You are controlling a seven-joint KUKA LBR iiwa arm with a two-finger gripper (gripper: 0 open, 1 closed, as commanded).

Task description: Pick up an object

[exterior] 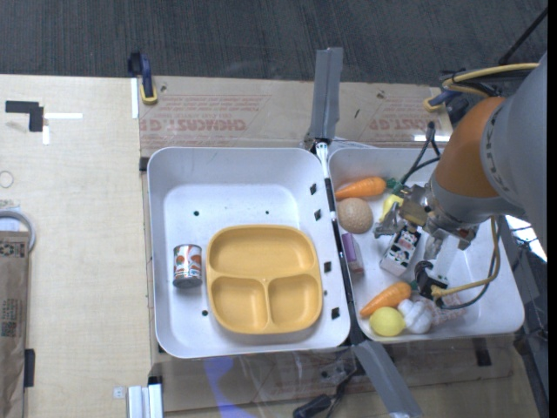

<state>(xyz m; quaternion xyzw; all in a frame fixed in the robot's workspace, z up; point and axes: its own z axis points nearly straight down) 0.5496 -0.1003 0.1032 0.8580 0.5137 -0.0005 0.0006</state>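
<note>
The tool [402, 244] hangs low in the right bin [513, 307]; whether it grips anything I cannot tell. A brown egg [354, 215] lies at its nine o'clock, a carrot [361, 187] at eleven, another carrot [386, 297] and a lemon [387, 322] at six
</note>
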